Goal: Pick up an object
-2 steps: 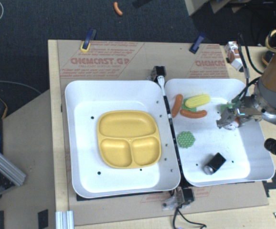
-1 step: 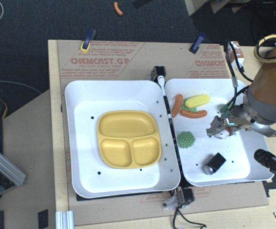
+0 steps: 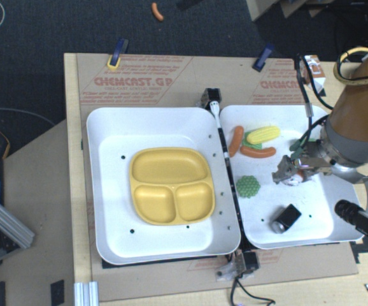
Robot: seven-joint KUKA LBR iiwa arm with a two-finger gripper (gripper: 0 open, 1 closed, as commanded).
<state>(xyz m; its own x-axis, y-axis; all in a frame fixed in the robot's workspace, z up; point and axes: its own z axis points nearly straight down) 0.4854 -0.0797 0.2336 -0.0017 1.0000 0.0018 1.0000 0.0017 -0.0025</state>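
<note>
1. Bench: two shallow white bins side by side on a cardboard sheet. The left bin (image 3: 107,171) takes up the centre-left of the frame, the right bin (image 3: 318,231) the centre-right.
2. Left bin holds a yellow divided plate (image 3: 171,185) lying flat near its middle, one large compartment toward the top and two smaller ones below.
3. Right bin, upper left part: an ear of toy corn (image 3: 262,134), with an orange-red sausage (image 3: 235,141) just to its left, standing roughly vertical in the frame, and a second sausage (image 3: 258,151) lying just below the corn.
4. Right bin, left-centre: a green round knobbly object (image 3: 247,186), apart from the sausages above it.
5. Right bin, lower centre: a small black block (image 3: 286,217), tilted, alone.
6. Arm enters from the right edge of the frame; the gripper (image 3: 291,173) sits over the middle of the right bin, between the corn group and the black block.
7. Finger spacing: cannot tell, metal parts blur together. No object visibly between them.
</note>
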